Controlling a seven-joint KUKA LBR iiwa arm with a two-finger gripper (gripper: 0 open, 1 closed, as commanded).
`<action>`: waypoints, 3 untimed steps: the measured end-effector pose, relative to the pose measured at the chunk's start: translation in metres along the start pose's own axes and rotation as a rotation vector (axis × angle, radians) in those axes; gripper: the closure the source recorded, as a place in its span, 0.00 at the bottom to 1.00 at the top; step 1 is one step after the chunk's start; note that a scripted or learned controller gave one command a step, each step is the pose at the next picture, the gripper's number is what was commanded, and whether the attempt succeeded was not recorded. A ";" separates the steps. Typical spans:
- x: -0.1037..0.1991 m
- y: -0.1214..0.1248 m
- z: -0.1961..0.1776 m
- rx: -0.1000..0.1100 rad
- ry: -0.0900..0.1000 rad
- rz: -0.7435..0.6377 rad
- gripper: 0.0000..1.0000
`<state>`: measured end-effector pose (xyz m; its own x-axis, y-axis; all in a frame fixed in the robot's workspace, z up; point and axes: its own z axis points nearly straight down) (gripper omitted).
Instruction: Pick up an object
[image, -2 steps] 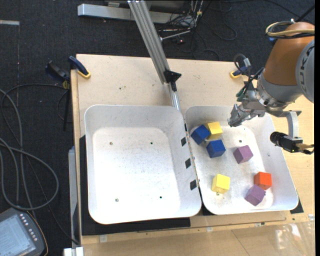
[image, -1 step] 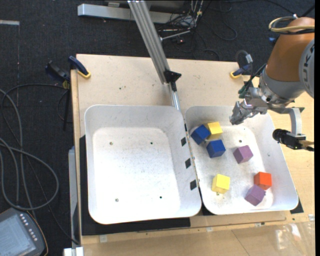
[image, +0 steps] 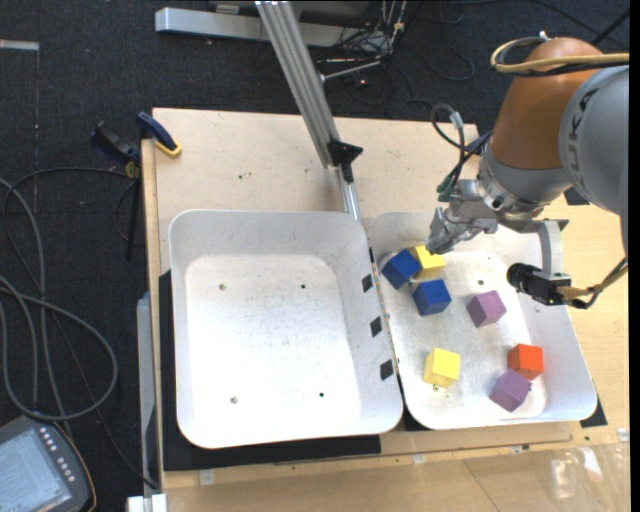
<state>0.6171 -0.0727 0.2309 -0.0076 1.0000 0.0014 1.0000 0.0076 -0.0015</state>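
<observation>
The right bin (image: 565, 395) holds several small blocks. A blue block (image: 400, 268) and a yellow block (image: 429, 262) lie at its far left, with a second blue block (image: 432, 297) just below them. My gripper (image: 443, 240) hangs right above the yellow block, its tip close to or touching it. Further right are a purple block (image: 486, 308), an orange block (image: 525, 360), another purple block (image: 510, 390) and a second yellow block (image: 442, 366).
The left bin (image: 200, 240) stands beside the right one. A slanted metal pole (image: 310, 95) reaches down to the bins' shared far edge. A clamp (image: 135, 140) lies at the bench's far left corner. A black part (image: 535, 282) on the arm overhangs the right bin.
</observation>
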 end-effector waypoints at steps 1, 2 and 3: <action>0.043 -0.009 -0.001 0.000 -0.001 0.001 1.00; 0.100 -0.028 -0.010 -0.001 0.001 -0.001 1.00; 0.159 -0.045 0.000 0.001 0.001 -0.001 1.00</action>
